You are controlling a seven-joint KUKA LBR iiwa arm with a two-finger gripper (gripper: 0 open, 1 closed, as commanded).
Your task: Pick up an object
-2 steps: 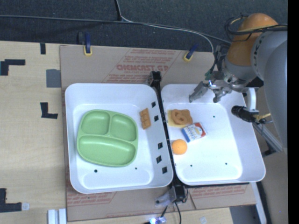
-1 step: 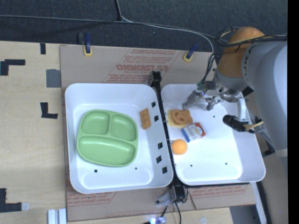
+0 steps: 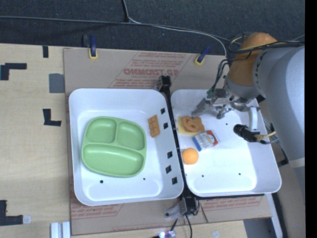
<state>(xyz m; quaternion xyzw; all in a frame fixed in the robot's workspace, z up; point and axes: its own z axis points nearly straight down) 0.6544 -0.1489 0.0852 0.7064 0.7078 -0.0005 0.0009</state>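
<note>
The right bin holds a tan, bread-like piece, a small blue and white packet and an orange ball, all near its left wall. My gripper hangs over the bin's upper left part, just above and to the right of the tan piece. Its two fingers are spread open with nothing between them. One fingertip points down-left toward the tan piece.
The left bin carries a green divided plate and a small orange cracker by the divider. A black strip separates the bins. The grey arm covers the right bin's upper right corner. A cable crosses the back.
</note>
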